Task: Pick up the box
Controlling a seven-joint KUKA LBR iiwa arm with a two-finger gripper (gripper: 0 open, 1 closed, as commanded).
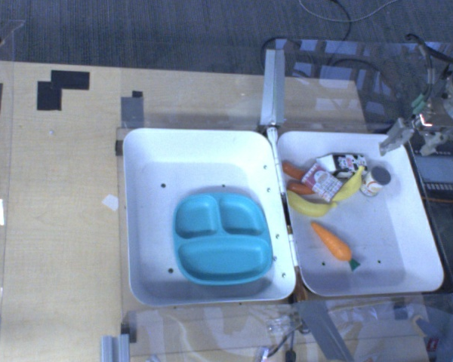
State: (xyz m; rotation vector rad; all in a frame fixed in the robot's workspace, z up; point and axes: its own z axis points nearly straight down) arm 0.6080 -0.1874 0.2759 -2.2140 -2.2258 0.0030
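The box (pixel 322 181), small and red-and-white, lies in the right bin (pixel 408 277) near its back left, touching a banana (pixel 340 194). A carrot (pixel 333 242) lies nearer. My gripper (pixel 408 129) hovers beyond the bin's back right corner, grip unclear.

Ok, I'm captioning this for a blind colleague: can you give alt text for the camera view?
Seen from above, the right white bin holds a small box lying against a banana, with a carrot nearer the front and a small can beside them. The left bin holds a blue divided plate. The gripper sits at the right bin's far right corner.
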